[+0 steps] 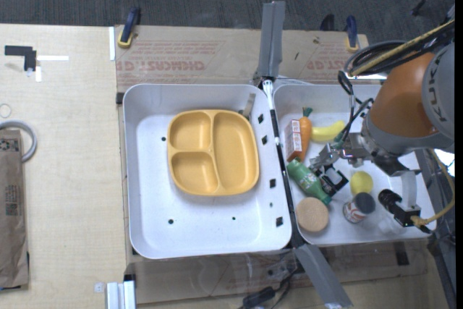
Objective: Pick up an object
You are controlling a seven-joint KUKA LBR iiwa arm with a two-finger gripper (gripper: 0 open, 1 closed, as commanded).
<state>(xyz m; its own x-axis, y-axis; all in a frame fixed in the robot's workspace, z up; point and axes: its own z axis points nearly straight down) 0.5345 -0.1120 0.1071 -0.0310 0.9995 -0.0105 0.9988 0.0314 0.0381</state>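
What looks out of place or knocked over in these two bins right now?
Nothing looks spilled or damaged. The green bottle lies on its side in the right bin, slanted among the crowded toys, and a small can near it seems tipped over. The yellow divided plate sits flat in the left bin.

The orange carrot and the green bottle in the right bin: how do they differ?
The orange carrot lies near the bin's far side; the green bottle lies nearer its middle. The carrot points almost straight up the view; the bottle lies slanted. The bottle looks bulkier. Both lie flat by the divider.
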